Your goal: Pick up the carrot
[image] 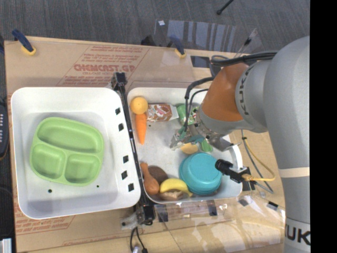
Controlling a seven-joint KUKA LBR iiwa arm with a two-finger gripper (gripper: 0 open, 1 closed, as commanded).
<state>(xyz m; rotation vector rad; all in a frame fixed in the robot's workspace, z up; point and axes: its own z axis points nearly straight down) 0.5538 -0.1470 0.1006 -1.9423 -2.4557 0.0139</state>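
Bench covered in printed cardboard; two white bins side by side, left bin, right bin.

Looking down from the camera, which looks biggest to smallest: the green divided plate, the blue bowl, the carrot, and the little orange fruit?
1. Green divided plate, in the left bin.
2. Blue bowl, in the right bin.
3. Carrot, longer than the fruit but slim.
4. Orange fruit, touching the carrot's top end.

The divided plate lies in the left bin. In the right bin, the carrot lies along the left wall, just in front of the lemon. The bowl sits front right, the banana to its left.
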